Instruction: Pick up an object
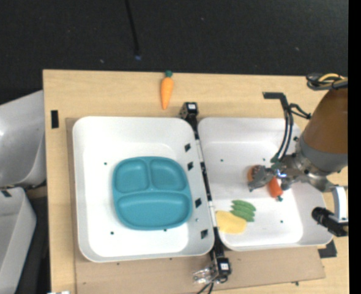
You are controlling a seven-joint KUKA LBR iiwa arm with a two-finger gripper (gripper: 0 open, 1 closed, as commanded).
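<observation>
Overhead slanted view of a light wooden bench (58, 225) bearing two shallow white bins side by side.

Left: the left white bin (89, 225) holds a teal plastic plate with three compartments (151, 192), lying flat near the bin's centre, its two small compartments toward 12 o'clock and its large one toward 6 o'clock.

Upper centre: a small orange toy carrot with a green top (166, 90) lies on the bare bench, outside both bins, at 12 o'clock from the seam between them, green end pointing away from the bins.

Right: the right white bin (229, 139) contains three items. A flat yellow soft piece (230, 223) sits at about 7 o'clock in the bin, close to the dividing wall. A green pod-shaped toy (243, 209) touches it, overlapping its upper edge. A small orange-red object (275, 188) lies at 3 o'clock from the bin's centre, directly at the tip of the gripper (267, 177).

Far right: the grey arm with its orange band (328, 124) reaches in from 3 o'clock, black cables looping above the wrist. Whether the fingers are parted or closed around the orange-red object cannot be made out.
</observation>
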